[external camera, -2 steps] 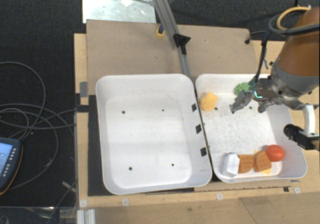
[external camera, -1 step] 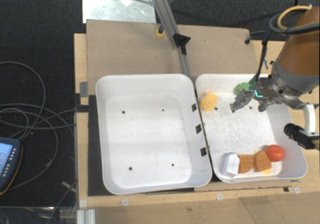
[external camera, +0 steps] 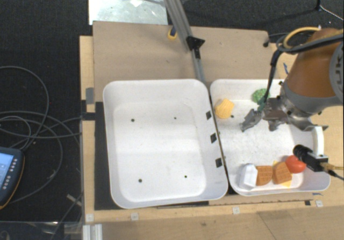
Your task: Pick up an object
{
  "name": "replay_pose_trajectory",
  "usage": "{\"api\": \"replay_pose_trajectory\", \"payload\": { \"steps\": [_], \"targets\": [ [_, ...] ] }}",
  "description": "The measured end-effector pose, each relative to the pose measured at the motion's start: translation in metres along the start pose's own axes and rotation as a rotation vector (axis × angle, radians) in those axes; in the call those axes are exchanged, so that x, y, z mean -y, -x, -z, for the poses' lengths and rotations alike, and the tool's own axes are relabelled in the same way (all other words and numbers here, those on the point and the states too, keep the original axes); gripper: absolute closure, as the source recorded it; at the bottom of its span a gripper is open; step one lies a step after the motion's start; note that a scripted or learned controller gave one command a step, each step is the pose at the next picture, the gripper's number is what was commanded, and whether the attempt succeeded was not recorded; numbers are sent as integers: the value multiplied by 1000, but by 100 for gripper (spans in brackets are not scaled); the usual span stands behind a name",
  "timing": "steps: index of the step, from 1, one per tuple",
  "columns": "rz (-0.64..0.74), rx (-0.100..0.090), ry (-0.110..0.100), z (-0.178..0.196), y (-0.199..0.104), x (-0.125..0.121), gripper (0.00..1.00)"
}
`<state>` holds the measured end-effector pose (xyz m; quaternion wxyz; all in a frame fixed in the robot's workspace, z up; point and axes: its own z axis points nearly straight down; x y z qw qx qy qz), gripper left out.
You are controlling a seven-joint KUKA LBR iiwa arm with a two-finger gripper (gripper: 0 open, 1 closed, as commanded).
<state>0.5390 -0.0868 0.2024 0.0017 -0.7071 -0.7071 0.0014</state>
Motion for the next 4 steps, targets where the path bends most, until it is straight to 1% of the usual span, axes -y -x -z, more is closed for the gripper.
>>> {"api": "replay_pose_trajectory", "payload": {
  "steps": [1, 2, 3, 4],
  "targets": [
    [0, -1, 0, -47, -6, 8, 0],
    [0, -1, 1, -89, -5, 10, 0],
    [-1, 0, 8, -76, -5, 8, 100],
    [4, 1, 10, -33, -4, 6, 100]
  ]
}}
